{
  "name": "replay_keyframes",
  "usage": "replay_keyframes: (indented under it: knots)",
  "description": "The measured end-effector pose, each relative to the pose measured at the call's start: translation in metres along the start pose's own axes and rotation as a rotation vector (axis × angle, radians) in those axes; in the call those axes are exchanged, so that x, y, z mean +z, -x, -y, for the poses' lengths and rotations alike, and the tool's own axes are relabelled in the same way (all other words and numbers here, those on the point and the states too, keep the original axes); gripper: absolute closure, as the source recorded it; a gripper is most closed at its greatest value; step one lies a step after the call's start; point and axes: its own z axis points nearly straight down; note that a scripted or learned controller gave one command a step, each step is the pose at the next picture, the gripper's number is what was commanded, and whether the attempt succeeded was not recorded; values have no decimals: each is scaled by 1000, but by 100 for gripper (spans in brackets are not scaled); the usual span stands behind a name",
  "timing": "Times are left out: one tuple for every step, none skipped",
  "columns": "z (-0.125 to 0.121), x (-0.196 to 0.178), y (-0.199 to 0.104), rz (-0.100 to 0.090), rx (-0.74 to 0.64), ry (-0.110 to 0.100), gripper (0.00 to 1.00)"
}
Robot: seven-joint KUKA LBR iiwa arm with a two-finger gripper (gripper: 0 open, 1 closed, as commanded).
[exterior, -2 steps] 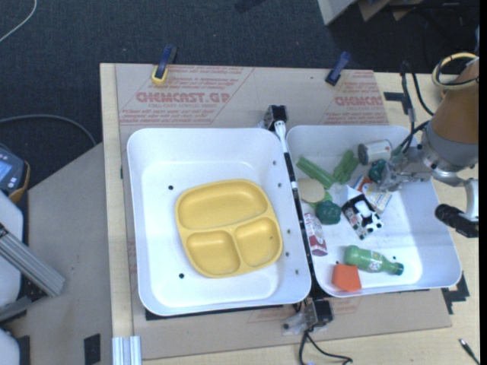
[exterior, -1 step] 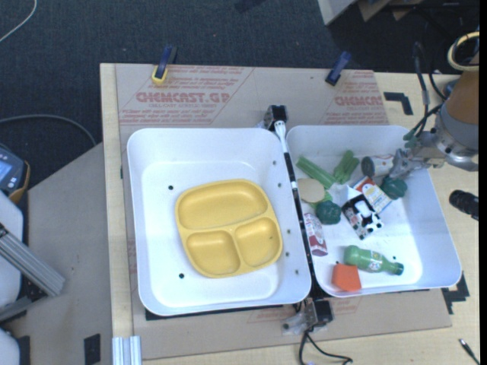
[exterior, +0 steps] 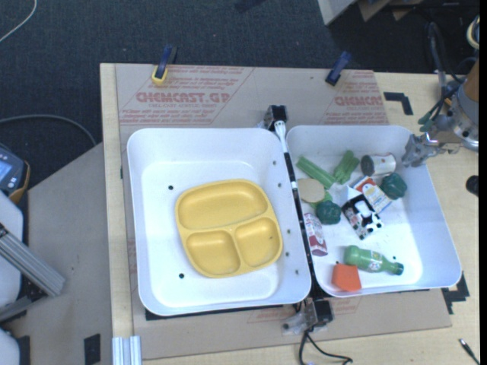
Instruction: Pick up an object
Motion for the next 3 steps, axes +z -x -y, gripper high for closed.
replay_keyframes:
  knots:
    - [-1, -28, 0, -1, 0, -2, 100]
    - [-9, -19, -51, -6, -5, -9, 100]
    - [-3, -26, -99, -6, -4, -9, 100]
